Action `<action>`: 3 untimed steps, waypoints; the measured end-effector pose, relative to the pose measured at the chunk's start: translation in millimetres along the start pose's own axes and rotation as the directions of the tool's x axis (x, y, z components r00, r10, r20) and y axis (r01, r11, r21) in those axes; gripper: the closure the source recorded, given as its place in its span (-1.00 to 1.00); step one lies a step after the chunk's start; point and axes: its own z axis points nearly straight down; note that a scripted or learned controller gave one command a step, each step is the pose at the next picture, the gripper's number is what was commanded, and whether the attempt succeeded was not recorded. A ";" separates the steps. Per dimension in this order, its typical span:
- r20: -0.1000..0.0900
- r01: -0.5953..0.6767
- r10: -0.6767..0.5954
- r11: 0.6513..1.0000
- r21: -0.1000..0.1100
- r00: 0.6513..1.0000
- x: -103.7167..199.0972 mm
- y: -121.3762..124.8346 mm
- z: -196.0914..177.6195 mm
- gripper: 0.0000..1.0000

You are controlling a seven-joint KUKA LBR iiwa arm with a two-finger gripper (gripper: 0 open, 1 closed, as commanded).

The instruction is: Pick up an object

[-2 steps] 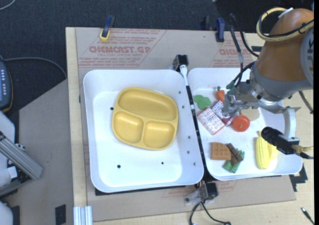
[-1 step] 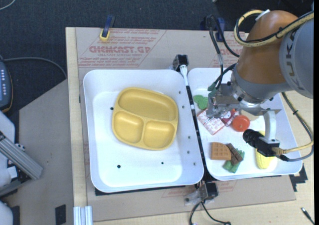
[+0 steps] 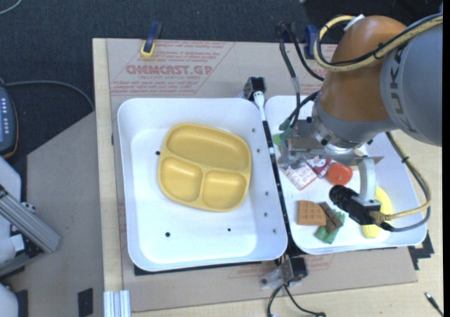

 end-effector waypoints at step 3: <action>0.003 -0.005 0.005 1.000 -0.002 1.000 -5.0 11.0 17.3 1.00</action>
